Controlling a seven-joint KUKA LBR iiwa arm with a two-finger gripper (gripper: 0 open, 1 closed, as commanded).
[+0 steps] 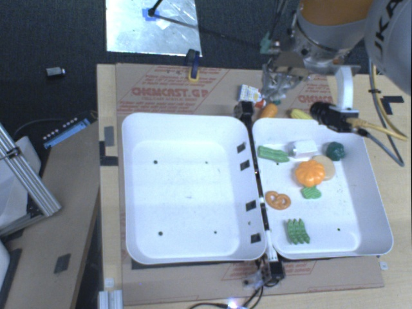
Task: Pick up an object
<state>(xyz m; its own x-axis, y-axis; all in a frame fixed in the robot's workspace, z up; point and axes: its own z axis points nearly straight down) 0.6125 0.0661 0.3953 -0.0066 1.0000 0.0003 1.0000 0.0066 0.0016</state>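
Hovering at right bin's (376, 237) far rim, pincer (278, 87); grip state impossible to tell. Lying mid-bin, orange pumpkin toy (309, 172): probably light, hard, smooth plastic; best pinched across its ribbed sides.

Red "CHEMCAST GP" print — repeated on the brown board (168, 90) under the bins, partly hidden

The tabletop (84, 192) is tan board, with a printed cardboard sheet (167, 85) laid on it. Two shallow white bins sit on the sheet side by side, touching: the left bin (187, 185) and the right bin (360, 224). A yellow and blue clamp (192, 66) sits at the cardboard's far edge
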